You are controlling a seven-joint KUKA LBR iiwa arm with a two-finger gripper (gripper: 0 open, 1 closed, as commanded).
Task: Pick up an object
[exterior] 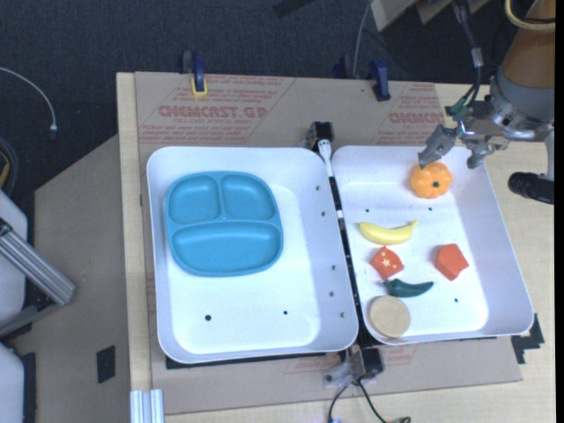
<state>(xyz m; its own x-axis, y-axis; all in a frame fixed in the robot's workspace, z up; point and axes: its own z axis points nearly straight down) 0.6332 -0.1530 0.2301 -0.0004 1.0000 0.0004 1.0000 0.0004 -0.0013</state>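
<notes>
Your gripper (456, 148) hung over the far right corner of the right bin (502, 263), and its two fingers were spread open with nothing between them. You saw one finger (433, 152) pointing down toward the bin's far edge, the other nearer the right rim.

The orange pumpkin-like toy (430, 181) lay just below and a little to the left of the fingers, close to the far edge of that bin. It was round, so no long axis mattered for it. I judge it was the nearest thing to take: you needed only a short move toward the bin's middle and then down.

In the same bin you had also the banana (388, 232), lying crosswise, a red piece (387, 262), a red-orange block (450, 261), a dark green pepper (408, 286) and a tan disc (389, 316) at the near edge. The left bin (256, 324) carried a blue divided plate (226, 223).
</notes>
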